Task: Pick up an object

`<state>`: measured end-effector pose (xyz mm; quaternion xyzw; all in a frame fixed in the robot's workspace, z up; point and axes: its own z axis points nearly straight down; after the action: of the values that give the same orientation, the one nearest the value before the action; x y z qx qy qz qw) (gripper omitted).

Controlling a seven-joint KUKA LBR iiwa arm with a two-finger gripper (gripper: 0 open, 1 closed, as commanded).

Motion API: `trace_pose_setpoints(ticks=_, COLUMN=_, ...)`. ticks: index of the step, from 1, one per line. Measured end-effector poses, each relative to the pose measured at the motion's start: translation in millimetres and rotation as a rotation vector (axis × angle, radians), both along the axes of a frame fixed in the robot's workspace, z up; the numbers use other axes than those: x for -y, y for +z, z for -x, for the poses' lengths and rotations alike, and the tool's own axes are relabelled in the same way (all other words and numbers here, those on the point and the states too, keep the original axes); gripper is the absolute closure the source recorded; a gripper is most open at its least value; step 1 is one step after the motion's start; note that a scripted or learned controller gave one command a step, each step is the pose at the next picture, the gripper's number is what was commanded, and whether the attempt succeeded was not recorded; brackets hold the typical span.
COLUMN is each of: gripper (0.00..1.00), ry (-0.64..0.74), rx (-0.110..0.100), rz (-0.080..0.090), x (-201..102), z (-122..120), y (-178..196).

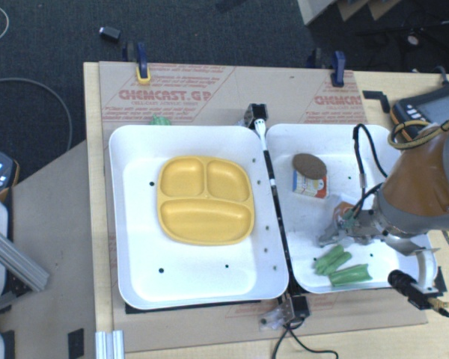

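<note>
The gripper hangs low in the right bin, its grey fingers spread apart with nothing between them. The green pea pods lie just below the fingertips, toward that bin's front edge. A small can rests farther back in the same bin. The yellow divided plate sits in the left bin.

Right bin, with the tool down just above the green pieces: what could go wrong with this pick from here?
1. The tool sits between the green pieces and the small can, directly over neither, so it may close on nothing.
2. The green pieces lie close to the right bin front wall; a nudge could push them against it.
3. The black cable loops over the bin near the arm and might snag.
</note>
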<state>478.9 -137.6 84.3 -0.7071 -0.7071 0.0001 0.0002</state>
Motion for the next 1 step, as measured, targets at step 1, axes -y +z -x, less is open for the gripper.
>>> trace_pose_setpoints(ticks=1, gripper=0.0, ry=0.0, rx=0.001, rz=0.001, x=6.9, z=-0.1, y=0.1)
